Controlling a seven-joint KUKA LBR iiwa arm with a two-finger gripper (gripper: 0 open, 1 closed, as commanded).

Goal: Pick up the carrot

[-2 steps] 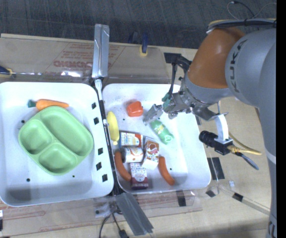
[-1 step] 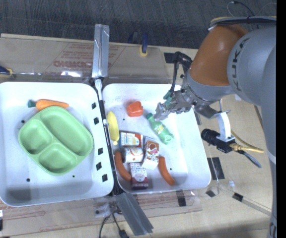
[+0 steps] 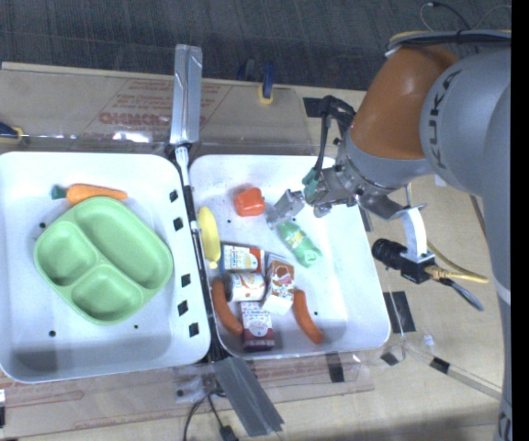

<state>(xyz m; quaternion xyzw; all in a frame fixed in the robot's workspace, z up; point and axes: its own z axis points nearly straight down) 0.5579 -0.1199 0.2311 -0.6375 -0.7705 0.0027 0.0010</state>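
left bin [image 3: 7, 274]: open along near and left sides | carrot [image 3: 97, 192] hemmed between green tray [image 3: 104, 258] and far wall | right bin [image 3: 361, 274]: crowded left and centre by banana [image 3: 209, 234], cartons [image 3: 243, 286], sausages [image 3: 307, 320] | green bottle [image 3: 298, 243] mid-bin | clear strip along right wall | divider [image 3: 185, 237] between bins

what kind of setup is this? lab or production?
Most likely a robotics lab test bench: two shallow white bins taped to cardboard, toy food such as the carrot and a green divided plate, and loose cables beside the KUKA arm.
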